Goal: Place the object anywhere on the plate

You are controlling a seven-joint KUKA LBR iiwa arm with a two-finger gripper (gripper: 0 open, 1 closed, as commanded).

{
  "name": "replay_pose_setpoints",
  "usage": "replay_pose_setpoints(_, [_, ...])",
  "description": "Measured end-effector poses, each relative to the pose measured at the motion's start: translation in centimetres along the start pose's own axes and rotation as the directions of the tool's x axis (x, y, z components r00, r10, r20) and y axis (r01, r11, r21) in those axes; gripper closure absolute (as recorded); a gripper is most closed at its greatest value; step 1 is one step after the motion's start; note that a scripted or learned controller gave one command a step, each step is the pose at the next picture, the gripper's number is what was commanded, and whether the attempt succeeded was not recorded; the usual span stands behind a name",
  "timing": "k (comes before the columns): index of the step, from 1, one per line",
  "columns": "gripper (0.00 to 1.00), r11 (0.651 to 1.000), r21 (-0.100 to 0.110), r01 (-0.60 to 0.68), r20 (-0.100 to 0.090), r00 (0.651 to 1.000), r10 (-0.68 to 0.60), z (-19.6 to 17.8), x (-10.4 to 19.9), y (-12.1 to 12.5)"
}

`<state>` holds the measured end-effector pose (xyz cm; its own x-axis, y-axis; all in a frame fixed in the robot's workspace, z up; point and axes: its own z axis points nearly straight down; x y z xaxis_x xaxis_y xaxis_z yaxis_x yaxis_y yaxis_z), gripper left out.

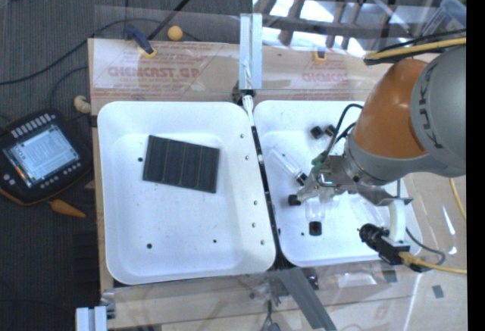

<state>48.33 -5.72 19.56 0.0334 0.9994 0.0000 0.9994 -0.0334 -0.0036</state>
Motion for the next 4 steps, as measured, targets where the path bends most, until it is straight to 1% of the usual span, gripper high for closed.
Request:
replay_pose_setpoints(1, [1.0,1.0,0.0,0.028,0.002,1.0,-0.028,-0.2,8.2,7.6])
replay_pose_setpoints(2, [1.0,1.0,0.001,0.022,0.002,1.0,-0.022,-0.8,16.4,-0.6])
replay_pose_setpoints(3, [1.0,1.0,0.003,0.021,0.003,1.0,-0.021,3.6,24.1,-1.0])
replay_pose_setpoints(4, [1.0,0.975,-0.001,0.222,0.005,0.975,-0.222,-7.8,28.9,-1.0])
